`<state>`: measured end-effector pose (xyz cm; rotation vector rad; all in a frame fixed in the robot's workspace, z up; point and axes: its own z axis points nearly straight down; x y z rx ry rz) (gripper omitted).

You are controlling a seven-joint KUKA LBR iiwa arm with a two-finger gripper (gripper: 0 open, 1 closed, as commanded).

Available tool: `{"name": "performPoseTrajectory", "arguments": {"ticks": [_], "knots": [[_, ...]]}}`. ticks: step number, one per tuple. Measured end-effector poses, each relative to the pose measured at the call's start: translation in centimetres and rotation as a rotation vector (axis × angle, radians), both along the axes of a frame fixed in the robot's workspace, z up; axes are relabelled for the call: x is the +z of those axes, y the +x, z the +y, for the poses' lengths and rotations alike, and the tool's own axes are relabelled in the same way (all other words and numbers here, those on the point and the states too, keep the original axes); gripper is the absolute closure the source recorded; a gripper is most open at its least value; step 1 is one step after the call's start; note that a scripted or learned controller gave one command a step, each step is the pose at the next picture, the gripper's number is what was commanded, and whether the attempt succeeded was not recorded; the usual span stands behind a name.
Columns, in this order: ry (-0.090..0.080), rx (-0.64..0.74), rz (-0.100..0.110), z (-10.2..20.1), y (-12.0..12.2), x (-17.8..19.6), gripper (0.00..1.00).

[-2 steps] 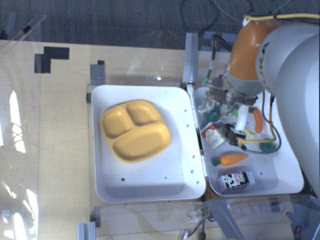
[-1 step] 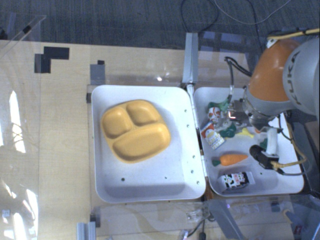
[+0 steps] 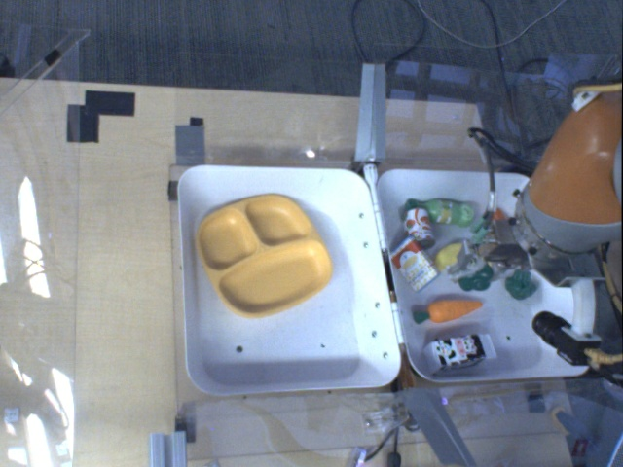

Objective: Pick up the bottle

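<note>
Camera view: the gripper (image 3: 484,253) sits low in the right bin (image 3: 506,363), near its centre; its state cannot be determined. The bottle (image 3: 443,211) lies near that bin's far edge.

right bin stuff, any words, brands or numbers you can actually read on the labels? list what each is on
None can be read.
Green bottle: a red and white label near its neck, print too blurred to read.
White packet: red and coloured printing, too small to read.
Black and white carton: a patterned face, no legible letters.
Carrot, yellow divided plate in the left bin: no text visible.
</note>
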<state>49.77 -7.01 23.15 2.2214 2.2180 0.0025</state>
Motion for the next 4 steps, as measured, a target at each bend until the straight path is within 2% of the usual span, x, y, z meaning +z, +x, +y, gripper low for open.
{"name": "performPoseTrajectory", "arguments": {"ticks": [1,2,3,4], "knots": [[0.000,0.322,0.001,-6.0,-1.0,-7.2,1.00],[0.000,0.079,-0.001,-0.6,-0.9,-4.8,1.00],[0.000,-0.062,0.002,4.8,1.0,-3.2,1.00],[0.000,-0.269,0.000,4.6,-0.8,0.8,1.00]]}}
